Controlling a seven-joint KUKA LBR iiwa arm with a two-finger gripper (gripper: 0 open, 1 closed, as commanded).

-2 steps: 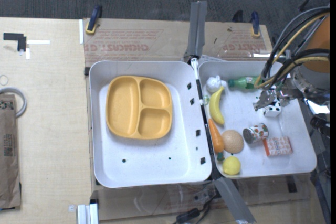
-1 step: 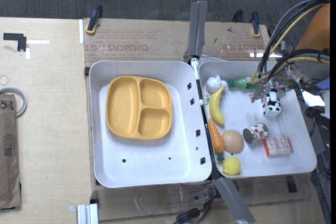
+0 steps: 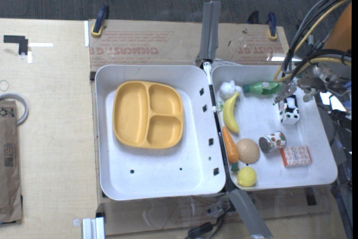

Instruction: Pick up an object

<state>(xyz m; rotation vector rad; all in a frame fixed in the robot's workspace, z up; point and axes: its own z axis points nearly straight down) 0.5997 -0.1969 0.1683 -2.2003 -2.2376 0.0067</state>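
The gripper sits over the far right part of the right bin, reaching in from the right under a bundle of cables. Its tips hang directly above one black-and-white cow figure, which stands on the bin floor just beneath them. Whether they are spread or closed cannot be told from this slant, and nothing is plainly seen between them.

Just left of the gripper, along the bin's far wall, lies one green bottle on its side, and left of that one small white object in the far left corner. One banana curves down the bin's left side. Below it lies one orange carrot, touching one round brown ball-like thing. One yellow lemon sits in the near left corner. Near the middle lies one small printed can on its side, and to its right, well apart from the lemon, one flat red-and-white packet.

The left bin holds one yellow plate with three compartments, lying toward its far left part.

On the bench, at the left edge, rests one brown paper bag. Two blue clamps grip the cardboard sheet beyond the bins.
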